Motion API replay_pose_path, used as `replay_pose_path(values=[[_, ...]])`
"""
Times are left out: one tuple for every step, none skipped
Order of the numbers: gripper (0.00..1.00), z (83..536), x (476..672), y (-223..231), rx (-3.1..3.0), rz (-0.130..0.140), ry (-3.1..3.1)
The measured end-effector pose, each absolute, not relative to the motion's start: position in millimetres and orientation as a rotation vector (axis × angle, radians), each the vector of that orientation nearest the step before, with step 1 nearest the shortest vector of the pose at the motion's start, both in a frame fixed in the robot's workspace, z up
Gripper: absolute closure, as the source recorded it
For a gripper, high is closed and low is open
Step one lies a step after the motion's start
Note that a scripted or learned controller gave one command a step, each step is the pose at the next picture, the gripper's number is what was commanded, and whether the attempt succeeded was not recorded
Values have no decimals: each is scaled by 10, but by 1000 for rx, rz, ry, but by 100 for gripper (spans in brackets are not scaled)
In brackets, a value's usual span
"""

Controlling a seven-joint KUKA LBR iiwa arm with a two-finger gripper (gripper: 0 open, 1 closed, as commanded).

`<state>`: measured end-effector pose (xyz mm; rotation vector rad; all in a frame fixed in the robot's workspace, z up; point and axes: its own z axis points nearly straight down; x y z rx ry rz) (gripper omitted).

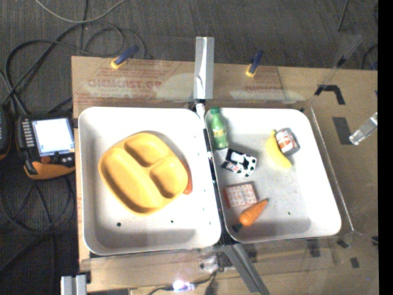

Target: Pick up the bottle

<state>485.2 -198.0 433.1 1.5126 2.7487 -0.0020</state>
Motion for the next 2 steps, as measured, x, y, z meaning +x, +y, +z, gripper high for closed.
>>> replay_pose_path(values=[[100, 3273, 4847, -2240, 1008, -2, 2973], [100, 3368, 4862, -2233, 1005, -1, 2972]])
